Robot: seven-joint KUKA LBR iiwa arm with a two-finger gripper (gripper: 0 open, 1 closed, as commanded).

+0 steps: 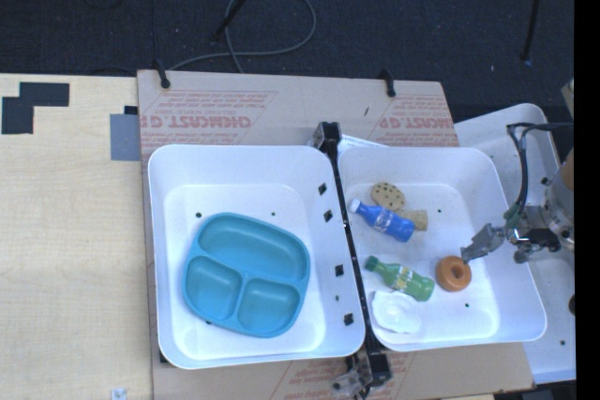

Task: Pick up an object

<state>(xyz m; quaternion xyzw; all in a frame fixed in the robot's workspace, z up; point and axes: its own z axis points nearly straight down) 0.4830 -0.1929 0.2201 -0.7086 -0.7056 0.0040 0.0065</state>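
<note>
The right bin (500, 171) holds a blue bottle (383, 221), a green bottle (400, 278), a round speckled cookie (386, 195), an orange doughnut (454, 274) and a white cup-like piece (396, 314). A small tan item (418, 219) lies by the blue bottle's end. My gripper (480, 244) reaches in over the bin's right side, low and just up and right of the doughnut. Nothing is visibly held in it.
A blue sectioned plate (246, 274) lies in the left bin (159, 201). A black divider (339, 239) runs between the bins. Cables and wrist hardware (536, 234) hang over the right bin's right rim. Cardboard (281, 112) lies behind the bins.
</note>
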